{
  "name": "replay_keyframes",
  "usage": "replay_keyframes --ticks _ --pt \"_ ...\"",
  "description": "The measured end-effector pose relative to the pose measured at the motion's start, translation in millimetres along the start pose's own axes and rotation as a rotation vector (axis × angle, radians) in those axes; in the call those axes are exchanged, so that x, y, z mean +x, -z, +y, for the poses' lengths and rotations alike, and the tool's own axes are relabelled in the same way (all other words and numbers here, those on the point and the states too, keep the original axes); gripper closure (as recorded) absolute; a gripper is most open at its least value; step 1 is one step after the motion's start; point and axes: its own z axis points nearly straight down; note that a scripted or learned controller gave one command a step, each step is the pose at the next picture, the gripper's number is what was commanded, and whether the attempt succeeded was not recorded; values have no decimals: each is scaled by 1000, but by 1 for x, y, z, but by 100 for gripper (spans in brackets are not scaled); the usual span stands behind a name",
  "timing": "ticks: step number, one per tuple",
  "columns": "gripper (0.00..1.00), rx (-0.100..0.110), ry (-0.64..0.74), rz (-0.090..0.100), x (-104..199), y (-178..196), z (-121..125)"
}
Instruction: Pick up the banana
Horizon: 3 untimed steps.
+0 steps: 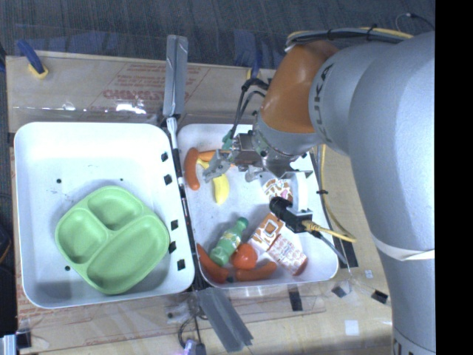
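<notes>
Two bins: shallow white plastic bins side by side on the worktop, the left bin (44, 220) and the right bin (319, 268).
Left bin: holds a light green plastic divided plate (112, 239), lying toward the bin's near edge.
Arm: the grey arm with an orange band (295, 87) reaches over the far part of the right bin.
Gripper: the metal two-finger gripper (219, 163) sits low in the right bin's far left corner, just above the banana; whether it is open or closed I cannot tell.
Banana: the small yellow banana (221, 189) lies in the right bin's far left part, just beside an orange carrot-shaped piece (192, 168) along the left wall.
Near edge of right bin: a green plastic bottle (228, 241), a red tomato (244, 257), a red chilli-shaped piece (211, 268) and a patterned red and white carton (281, 247) are crowded together.
</notes>
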Motion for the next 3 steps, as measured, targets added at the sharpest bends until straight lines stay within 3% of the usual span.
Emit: replay_keyframes --ticks 1,2,3 --pt "0 0 145 0 -32 -101 4" --pt "100 1 148 -1 -33 -91 4" --pt "100 -2 19 0 23 20 40"
